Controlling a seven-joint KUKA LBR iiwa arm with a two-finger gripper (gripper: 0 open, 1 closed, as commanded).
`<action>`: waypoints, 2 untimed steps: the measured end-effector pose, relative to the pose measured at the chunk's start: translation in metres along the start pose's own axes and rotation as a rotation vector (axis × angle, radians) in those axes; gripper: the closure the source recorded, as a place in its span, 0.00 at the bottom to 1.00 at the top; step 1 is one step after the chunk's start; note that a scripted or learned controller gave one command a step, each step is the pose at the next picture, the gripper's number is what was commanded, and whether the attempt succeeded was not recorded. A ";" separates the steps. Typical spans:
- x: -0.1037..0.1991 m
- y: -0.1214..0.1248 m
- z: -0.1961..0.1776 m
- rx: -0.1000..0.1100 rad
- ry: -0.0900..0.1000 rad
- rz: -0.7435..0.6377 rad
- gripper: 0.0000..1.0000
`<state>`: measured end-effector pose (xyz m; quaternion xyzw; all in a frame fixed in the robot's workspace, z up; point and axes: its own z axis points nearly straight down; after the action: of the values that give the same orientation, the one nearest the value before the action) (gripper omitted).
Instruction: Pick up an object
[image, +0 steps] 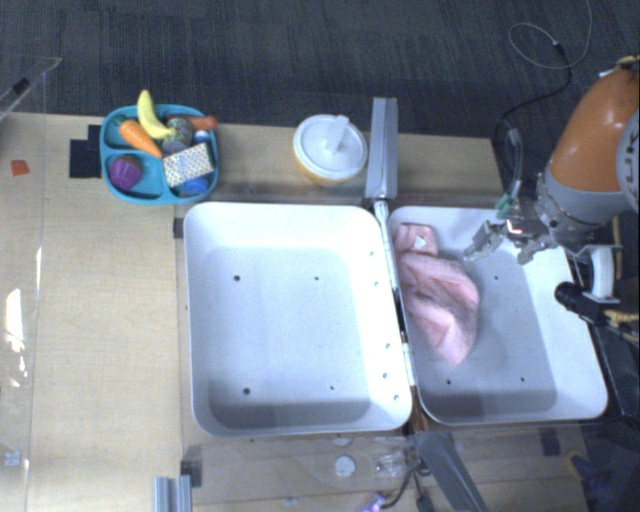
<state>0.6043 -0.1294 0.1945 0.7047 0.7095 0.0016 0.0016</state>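
Note:
A crumpled pink cloth (438, 298) lies in the left part of the right bin (530, 400), up against the divider. My gripper (503, 248) hovers over the bin's far right area, just right of the cloth's top end and apart from it. Its fingers (478, 246) are spread open with nothing between them. The grey arm with its orange band (598, 140) comes in from the upper right.
The left bin (290, 400) sits beside the right one, past a metal divider (382, 150). Behind it stand a white lidded cup (330, 148) and a blue tray of toy food (160, 152). Black cables and gear (595, 300) line the right bin's edge.

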 end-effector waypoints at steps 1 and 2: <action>0.028 -0.038 0.094 -0.004 0.001 -0.015 0.00; 0.029 -0.036 0.082 -0.011 0.001 -0.017 1.00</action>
<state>0.5689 -0.1006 0.1122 0.6986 0.7155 0.0060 0.0053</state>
